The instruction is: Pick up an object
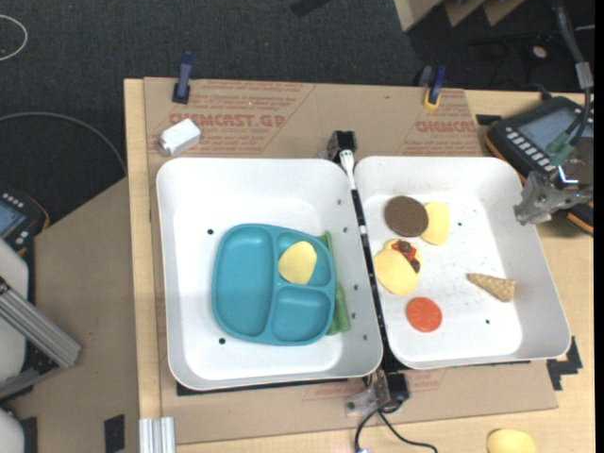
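Your claw hung at the right bin's far right edge; you couldn't tell its grip. Nothing was picked yet. Nearest food, a cracker, lay left and nearer you. Reaching down came next.

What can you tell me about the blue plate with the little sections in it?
The blue plate is a teal tray that looks like smooth plastic, with rounded corners and three compartments: one long one on its left and two smaller ones on its right. It lies flat in the left bin. A yellow round piece sits in its upper right compartment. A green thing lies along its right edge, partly tucked under it.
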`<state>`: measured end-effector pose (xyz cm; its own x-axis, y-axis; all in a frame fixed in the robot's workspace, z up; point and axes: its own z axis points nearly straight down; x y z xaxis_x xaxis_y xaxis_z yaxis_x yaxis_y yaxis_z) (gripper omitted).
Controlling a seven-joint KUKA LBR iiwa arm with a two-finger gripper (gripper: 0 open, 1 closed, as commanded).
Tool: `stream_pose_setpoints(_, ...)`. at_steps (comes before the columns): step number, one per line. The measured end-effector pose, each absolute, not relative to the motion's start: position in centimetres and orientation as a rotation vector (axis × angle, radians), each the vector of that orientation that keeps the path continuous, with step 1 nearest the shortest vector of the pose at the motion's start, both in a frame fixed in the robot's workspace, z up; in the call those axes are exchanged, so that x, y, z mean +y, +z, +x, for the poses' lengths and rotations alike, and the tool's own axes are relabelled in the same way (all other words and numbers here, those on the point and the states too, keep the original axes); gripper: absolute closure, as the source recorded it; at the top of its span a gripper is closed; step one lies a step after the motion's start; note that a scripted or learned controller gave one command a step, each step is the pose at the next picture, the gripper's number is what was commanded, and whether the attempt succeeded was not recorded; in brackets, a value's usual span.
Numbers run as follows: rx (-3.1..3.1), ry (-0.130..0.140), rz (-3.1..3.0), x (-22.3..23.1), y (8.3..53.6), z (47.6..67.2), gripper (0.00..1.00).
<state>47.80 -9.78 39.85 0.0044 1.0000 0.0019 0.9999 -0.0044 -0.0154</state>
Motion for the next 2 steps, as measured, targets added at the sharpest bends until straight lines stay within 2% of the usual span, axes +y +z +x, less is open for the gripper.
stream_pose_setpoints(1, -2.229, -0.008, -2.224, -8.2, 45.7, 48.0, 1.0)
stream_pose_setpoints(2, -2.21, 0.011, -2.221, -12.0, 34.1, 47.8, 1.0)
